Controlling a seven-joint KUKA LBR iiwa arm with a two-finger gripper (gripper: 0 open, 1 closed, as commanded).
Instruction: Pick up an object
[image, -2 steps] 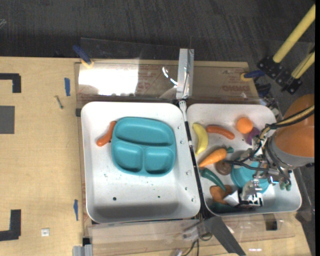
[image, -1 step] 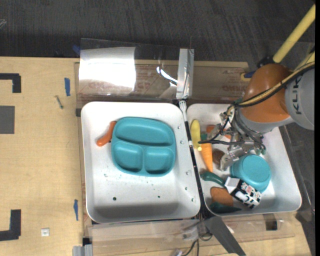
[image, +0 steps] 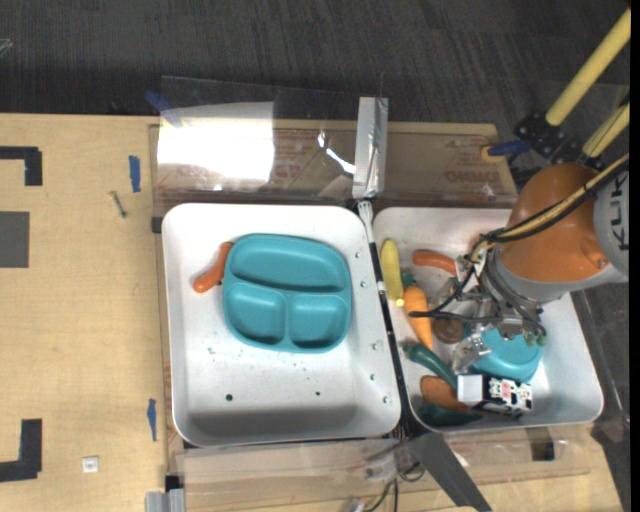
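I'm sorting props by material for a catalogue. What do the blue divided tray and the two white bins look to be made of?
Blue divided tray: probably moulded plastic, matte to satin, judging by its uniform colour, rounded compartments and soft sheen.
Left white bin and right white bin: likely thin formed plastic, fairly glossy, with rounded rims and faint highlights; coated metal can't be ruled out.

Small toys in right bin (image: 585, 395): yellow corn (image: 390, 270), orange carrot (image: 418, 308), teal cup (image: 510, 358)
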